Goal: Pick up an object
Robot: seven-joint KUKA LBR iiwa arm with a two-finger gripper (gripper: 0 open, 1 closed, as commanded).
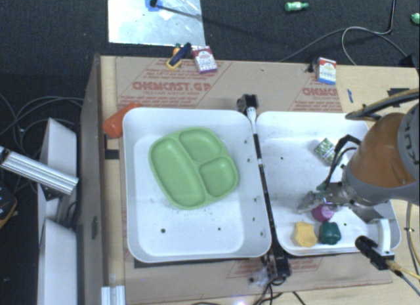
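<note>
The arm (394, 159) reaches in from the right and hangs low over the right bin (289, 159), with the gripper (319, 200) down near the bin's near edge. From here the metal fingers look spread a little, one pointing left toward the bin floor, but I cannot tell for certain whether they are parted or closed, and nothing is plainly caught between them.

Just below the gripper sits a small magenta object (321, 213), so close that it seems to touch the gripper's underside; whether it really does I can't make out. Nearer still, along the bin's near wall, a yellow object (304, 234) and a dark green object (329, 233) lie side by side, almost touching each other. Farther back in the same bin, close to the arm's cables, lies a small green-and-white patterned piece (323, 147).

The left bin (141, 231) holds a pale green divided tray (193, 166), lying flat and turned at a slant. Both bins rest on a brown cardboard-covered bench (164, 87). Two small red-and-white boxes (205, 60) stand on the far part of that bench, one at the left and one toward the right. An orange thing (113, 122) pokes out at the left bin's far left corner. Beyond the bench the floor is dark carpet, with a shiny silver sheet (155, 8) laid on it.
</note>
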